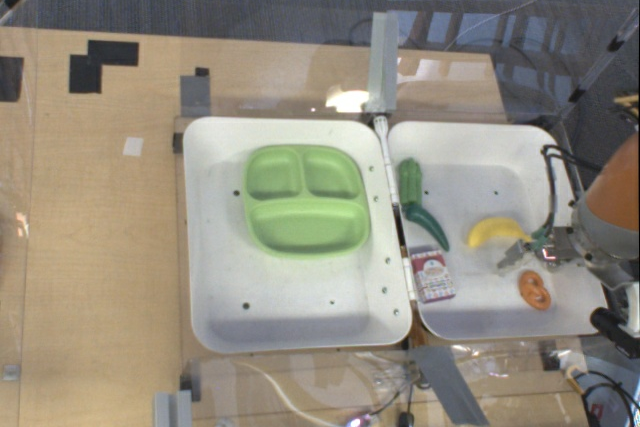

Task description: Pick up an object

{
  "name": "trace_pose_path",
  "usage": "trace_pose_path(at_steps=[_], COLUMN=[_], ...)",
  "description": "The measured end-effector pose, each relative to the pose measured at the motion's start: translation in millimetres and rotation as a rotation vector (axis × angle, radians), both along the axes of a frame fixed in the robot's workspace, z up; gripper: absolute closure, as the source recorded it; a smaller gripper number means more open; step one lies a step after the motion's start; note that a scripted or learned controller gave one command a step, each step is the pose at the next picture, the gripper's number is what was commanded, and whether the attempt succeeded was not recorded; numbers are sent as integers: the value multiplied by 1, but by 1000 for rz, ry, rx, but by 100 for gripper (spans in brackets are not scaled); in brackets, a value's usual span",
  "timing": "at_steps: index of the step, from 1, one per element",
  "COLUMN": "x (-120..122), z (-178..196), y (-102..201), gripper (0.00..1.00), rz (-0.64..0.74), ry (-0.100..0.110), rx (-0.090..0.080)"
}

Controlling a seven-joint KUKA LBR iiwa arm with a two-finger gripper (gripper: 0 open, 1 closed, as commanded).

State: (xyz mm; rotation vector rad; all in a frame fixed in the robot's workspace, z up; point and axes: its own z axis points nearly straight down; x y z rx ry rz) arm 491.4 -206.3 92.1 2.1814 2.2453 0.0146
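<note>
The right bin point(480, 150) holds a yellow banana point(494, 231) near its middle. A small orange object point(535, 290) lies at its front right. A long green vegetable-like toy point(413, 200) runs along the left wall. A little red and white box point(432, 276) rests at the front left. My gripper point(523, 253) reaches in from the right edge, low over the bin floor. It is just right of the banana and just above the orange object, with nothing seen held in it.
A green divided plate point(305, 199) sits in the middle of the left bin point(215, 315). A raised divider point(393, 215) separates the two bins. Cables point(553, 185) loop over the right bin's far right side. The arm point(612, 205) stands over the right rim.
</note>
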Motion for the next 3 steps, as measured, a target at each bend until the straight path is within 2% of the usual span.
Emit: trace_pose_path(at_steps=[1,2,3], x=[0,-3,-1], z=[1,32,-1], y=[0,0,-1], gripper=[0,0,0], rz=[125,124,235], ry=[0,10,3], rx=[-5,-2,-5])
